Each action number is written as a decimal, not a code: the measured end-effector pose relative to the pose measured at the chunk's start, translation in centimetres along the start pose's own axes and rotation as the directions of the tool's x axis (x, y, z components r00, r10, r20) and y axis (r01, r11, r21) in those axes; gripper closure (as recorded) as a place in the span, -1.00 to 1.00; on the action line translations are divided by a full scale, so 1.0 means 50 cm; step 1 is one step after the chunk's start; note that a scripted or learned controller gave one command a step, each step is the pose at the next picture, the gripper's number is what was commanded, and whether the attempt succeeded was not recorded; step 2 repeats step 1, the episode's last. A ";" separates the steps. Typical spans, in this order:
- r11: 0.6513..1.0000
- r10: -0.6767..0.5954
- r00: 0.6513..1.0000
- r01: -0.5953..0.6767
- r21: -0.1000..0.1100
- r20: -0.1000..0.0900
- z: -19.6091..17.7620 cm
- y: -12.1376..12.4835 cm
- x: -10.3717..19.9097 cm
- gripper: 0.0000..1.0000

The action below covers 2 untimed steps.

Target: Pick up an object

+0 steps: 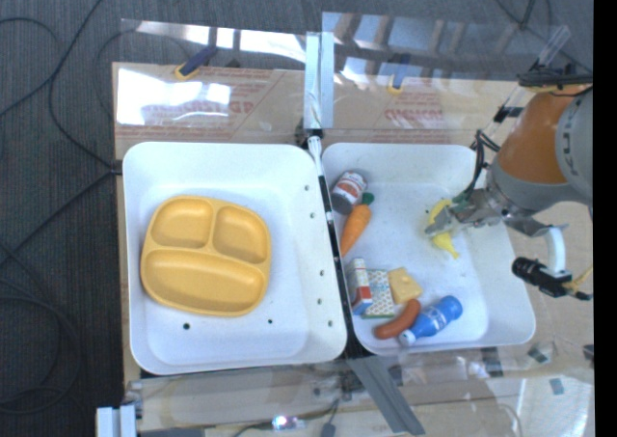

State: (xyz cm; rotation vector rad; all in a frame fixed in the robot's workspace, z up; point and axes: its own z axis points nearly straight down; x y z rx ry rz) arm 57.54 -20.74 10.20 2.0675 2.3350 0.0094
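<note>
My gripper [451,219] hangs low over the right side of the right bin [501,310], on the grey arm with its orange band [540,141]. Directly under it lies a yellow banana-like toy [446,245], its ends sticking out above and below the gripper. The gripper covers the toy's middle, and I cannot see whether it has a grip on it. To the left lie a carrot [355,226] and a small can [348,190]. Along the front edge are a blue bottle [435,318], a sausage [396,321], a cheese wedge [405,284] and a small carton [362,284].
The left bin [154,339] holds a yellow divided plate [205,254]. A raised wall [330,232] separates the two bins. A black attachment [540,274] juts from the arm over the right bin's right rim. Cables lie on the floor around the bench.
</note>
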 end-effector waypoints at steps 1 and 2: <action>0.999 -0.038 0.999 0.038 0.022 -0.014 -0.225 0.061 0.136 1.00; 0.999 -0.038 0.999 0.038 0.022 -0.014 -0.225 0.061 0.136 1.00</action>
